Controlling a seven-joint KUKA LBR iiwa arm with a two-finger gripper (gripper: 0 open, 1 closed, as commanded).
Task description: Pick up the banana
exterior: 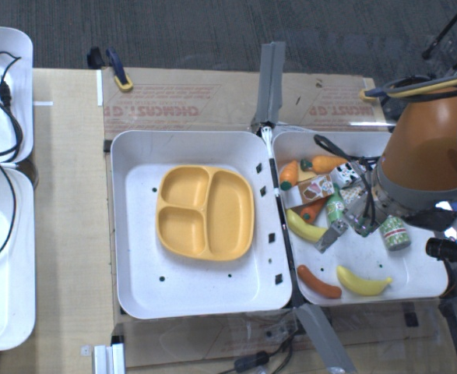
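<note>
Overhead, looking down at a slant on a table [65,209] carrying two shallow white bins side by side. In the left bin [135,287], a yellow divided plate [206,212] near the middle. In the right bin [423,287], a crowd of toy food. Two bananas there: one banana [304,227] lying just beside the bin's left wall, about midway along it; a second banana [363,282] close to the front edge, with a red sausage [318,282] just beside it toward the front left corner. Toward the back left corner, a carrot [290,174], a small box [314,188] and a green bottle [335,207] bunched together; near the right side, a green can [395,233]. Reaching in from the right, the grey and orange arm [423,150], with the pincer [345,224] low over the middle of the right bin, just beside the right-hand end of the banana by the left wall. Cannot tell whether the pincer is apart or together; no banana visibly gripped. Judged as the approach step, just short of a grasp, with the lift not yet done. Next move likely calling for a small shift toward the left wall to straddle that banana across its narrow body, a clean closing, then a straight lift clear of the bottle and box crowding it.
</note>
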